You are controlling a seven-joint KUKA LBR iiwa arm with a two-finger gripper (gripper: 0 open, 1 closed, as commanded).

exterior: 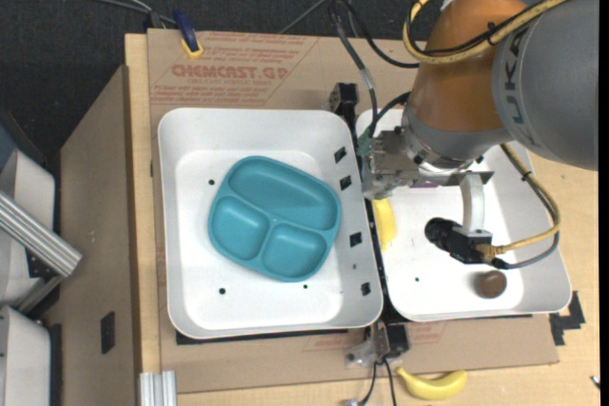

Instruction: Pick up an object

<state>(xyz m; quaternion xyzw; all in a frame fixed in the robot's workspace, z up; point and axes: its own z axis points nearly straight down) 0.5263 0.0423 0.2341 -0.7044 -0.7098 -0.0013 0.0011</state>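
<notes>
"Two loose things lie in the right bin (533, 299), and the gripper (385, 174) hangs over one of them. Which would you call the target?"

"My guess is the yellow banana-shaped piece (383, 220). It sits at the bin's left wall, just below the gripper and partly hidden by it. The brown round lump (491, 283) is well apart, near the front edge."

"Is the gripper open or closed?"

"I cannot tell. The orange-banded wrist (461, 81) covers it from above, so nothing shows that it grips anything."

"What worries you about that yellow piece?"

"Its place, mostly. It lies along the wall where the two bins meet. A descent there could land on the rim instead of beside the piece, or wedge it harder against the wall. It also looks smooth and curved, so a squeeze off its middle could pop it sideways."

"And the brown lump?"

"Round things roll. A nudge before the grip closes could send it to the front corner."

"Could the teal divided plate (274, 218) be the easier pick?"

"I doubt it. It lies flat in the middle of the left bin (181, 204) and looks far too broad to straddle. Only its rim offers a hold, and a rim pinch would likely tip it or slip off."
</notes>
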